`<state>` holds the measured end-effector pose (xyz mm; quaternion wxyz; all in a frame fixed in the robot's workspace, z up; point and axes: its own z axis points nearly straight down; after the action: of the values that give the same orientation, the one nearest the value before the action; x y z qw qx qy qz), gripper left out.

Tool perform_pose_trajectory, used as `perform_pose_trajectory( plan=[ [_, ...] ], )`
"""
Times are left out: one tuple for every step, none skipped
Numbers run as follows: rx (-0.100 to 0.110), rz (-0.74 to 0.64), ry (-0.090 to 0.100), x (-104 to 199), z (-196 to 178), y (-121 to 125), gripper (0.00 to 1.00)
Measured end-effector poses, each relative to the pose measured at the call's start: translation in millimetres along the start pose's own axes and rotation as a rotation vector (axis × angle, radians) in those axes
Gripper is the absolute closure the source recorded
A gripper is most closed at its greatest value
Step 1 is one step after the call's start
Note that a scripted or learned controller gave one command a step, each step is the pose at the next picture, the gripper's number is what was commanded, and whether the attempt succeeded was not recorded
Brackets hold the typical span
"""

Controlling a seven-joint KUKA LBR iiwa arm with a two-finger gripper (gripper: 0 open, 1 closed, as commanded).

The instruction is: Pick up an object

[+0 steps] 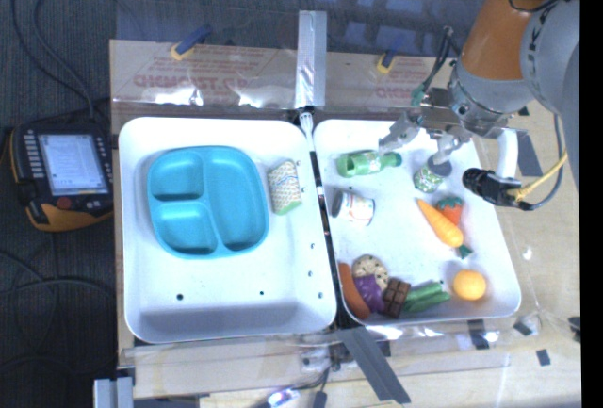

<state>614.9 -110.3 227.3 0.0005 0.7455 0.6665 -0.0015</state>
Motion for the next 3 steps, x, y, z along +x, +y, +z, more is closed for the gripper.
perform_pose_trajectory(
  plan=[
    [0.001, -0.208, 0.001, -89, 45, -16, 0.0],
    [-0.004, -0.432, 0.006, -110, 129, -31, 0.0],
    [0.002, -0.358, 0.016, -95, 136, 61, 0.0]
  ],
)
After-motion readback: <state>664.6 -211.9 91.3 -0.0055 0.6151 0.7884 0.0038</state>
